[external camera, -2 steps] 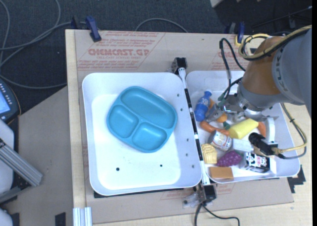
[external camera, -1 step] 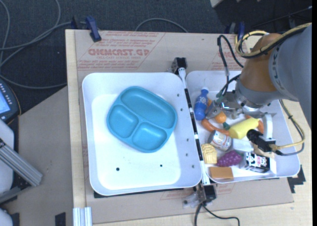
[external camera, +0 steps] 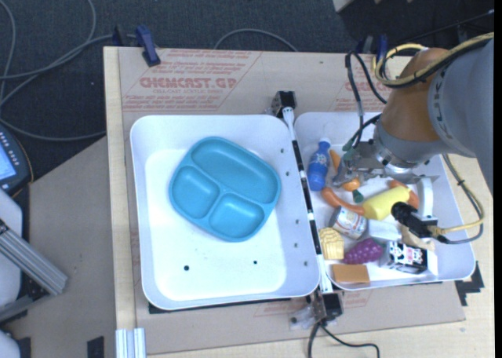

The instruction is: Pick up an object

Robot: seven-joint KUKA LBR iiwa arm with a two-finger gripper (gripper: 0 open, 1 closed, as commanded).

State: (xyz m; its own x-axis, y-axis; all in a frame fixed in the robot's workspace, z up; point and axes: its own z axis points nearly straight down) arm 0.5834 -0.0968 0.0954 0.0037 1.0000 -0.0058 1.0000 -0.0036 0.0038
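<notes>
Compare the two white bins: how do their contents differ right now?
The left bin holds one large thing, a blue divided plate, with bare floor around it; the right bin is crowded with small items, among them a blue bottle, purple grapes and a yellow piece. The gripper is down over the right bin, not the left bin. Both are shallow, white, and sit side by side.

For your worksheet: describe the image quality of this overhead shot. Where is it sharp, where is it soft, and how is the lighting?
Camera view: light is even and soft, with only faint shadows beside the blue divided plate in the left bin; no strong glare on the white plastic. The plate's edges read fairly crisp; the small items crowded in the right bin look softer and harder to separate near the pincer.
</notes>
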